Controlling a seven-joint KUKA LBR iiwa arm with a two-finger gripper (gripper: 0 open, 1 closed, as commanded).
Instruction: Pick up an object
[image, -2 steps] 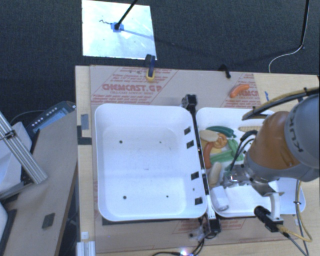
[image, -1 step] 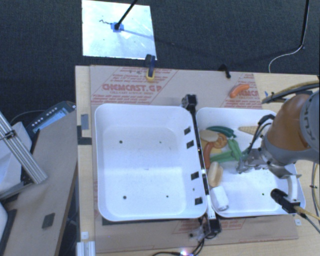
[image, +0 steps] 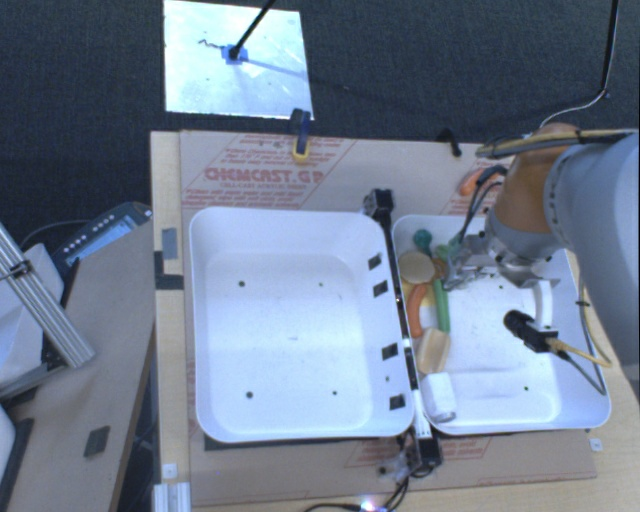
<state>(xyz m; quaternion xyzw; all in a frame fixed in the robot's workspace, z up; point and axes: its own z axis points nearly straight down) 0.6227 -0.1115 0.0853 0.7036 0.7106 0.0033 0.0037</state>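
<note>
Right bin: small objects crowded against its left wall, likely pushed there — green stick, orange piece, tan disc. Pincer hovers over them; finger state cannot be told. Left bin alongside.

A fairly bright, evenly lit overhead picture with a cool, slightly bluish cast. The two white bins are the brightest areas and look close to washed out, with little surface detail on their floors. Soft grey shading runs along the inner walls of the left bin, darkest at its far and right sides. A shiny metal sheet at the far left shows patchy glare and a thin dark shadow line. The dark floor around the bench is grainy. The arm at the right edge looks soft and slightly blurred. Small items appear coarse and low in resolution.
</note>
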